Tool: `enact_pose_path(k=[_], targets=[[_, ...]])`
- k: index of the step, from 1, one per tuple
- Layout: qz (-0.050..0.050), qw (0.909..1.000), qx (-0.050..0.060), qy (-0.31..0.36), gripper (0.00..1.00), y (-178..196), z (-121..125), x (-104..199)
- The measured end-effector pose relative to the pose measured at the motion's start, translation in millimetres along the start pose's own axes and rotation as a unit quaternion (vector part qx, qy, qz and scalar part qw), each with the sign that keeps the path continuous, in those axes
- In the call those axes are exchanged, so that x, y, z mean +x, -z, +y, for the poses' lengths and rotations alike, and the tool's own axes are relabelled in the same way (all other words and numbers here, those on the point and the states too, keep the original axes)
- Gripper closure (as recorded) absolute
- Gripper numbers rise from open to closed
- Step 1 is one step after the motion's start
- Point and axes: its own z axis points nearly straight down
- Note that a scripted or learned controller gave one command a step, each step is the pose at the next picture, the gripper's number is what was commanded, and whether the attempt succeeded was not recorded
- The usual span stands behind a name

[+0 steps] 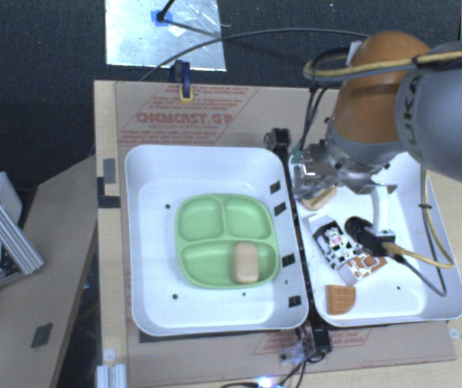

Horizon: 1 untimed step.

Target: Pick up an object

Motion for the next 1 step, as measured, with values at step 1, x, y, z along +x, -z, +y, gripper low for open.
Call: enact_pose_path(k=[1], targets=[[0.001,1.0000,-0.001,0.001,1.00,-1.1,-6.9,60.9]])
